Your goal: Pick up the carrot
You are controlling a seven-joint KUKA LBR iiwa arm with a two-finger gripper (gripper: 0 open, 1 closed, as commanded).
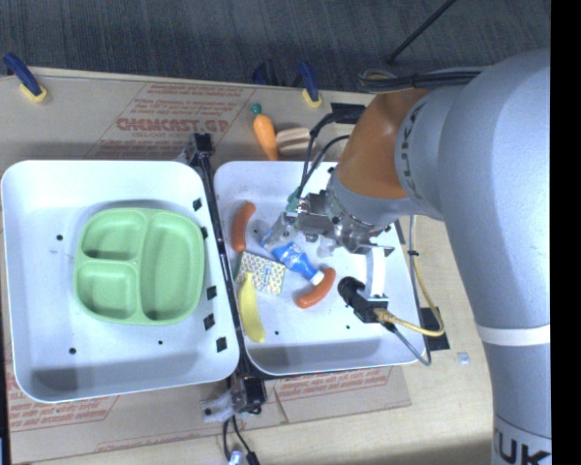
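Note:
The carrot, orange with a small green top, lies on the cardboard just behind the right bin's far rim, outside the bin. My gripper hangs low inside the right bin, well in front of the carrot. It is close above a blue wrapped item and beside an orange-red sausage. Nothing is visibly held, and the arm's wrist hides part of the bin floor.
The right bin also holds a second sausage, a banana and a patterned packet. A beige piece lies next to the carrot. The left bin holds a green divided plate. Blue clamps grip the bench's back edge.

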